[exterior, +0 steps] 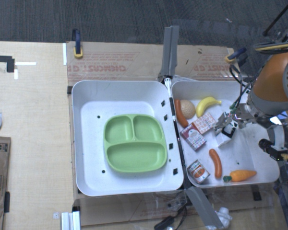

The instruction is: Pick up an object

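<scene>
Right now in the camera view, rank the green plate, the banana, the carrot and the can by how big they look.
1. green plate
2. banana and carrot, too alike to rank
3. can

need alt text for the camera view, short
The arm's claw hangs low in the right bin among toy food: banana, boxes, sausage, can, carrot. The left bin holds a green tray.

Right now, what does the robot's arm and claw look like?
The grey metal robot arm comes in from the right with a wide orange band above its wrist. Black cables loop beside it. Its small claw is silvery grey with dark parts.
</scene>
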Motion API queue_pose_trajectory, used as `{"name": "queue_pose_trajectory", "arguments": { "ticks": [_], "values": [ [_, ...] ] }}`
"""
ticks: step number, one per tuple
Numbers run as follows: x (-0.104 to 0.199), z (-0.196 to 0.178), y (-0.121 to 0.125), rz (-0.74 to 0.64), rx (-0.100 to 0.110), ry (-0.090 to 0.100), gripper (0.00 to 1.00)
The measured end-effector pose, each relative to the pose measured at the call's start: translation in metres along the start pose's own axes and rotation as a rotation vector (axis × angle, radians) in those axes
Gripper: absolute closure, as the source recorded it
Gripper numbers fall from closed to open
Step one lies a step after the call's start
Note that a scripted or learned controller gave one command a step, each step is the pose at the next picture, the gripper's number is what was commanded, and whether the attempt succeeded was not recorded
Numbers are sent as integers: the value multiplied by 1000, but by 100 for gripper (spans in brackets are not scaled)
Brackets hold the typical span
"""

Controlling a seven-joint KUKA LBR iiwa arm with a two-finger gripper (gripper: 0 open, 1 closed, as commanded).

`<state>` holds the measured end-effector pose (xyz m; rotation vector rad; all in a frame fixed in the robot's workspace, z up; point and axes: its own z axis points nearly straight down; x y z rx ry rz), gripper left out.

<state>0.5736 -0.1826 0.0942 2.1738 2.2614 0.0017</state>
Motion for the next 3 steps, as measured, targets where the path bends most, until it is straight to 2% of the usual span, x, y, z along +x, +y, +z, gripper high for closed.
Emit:
{"name": "queue_pose_trajectory", "arguments": {
  "ticks": [1,2,3],
  "values": [
    [0,-9,0,2,1,1,100],
    [15,-101,-24,-114,6,3,100],
    [29,-150,11,-319,3,1,100]
  ]
}}
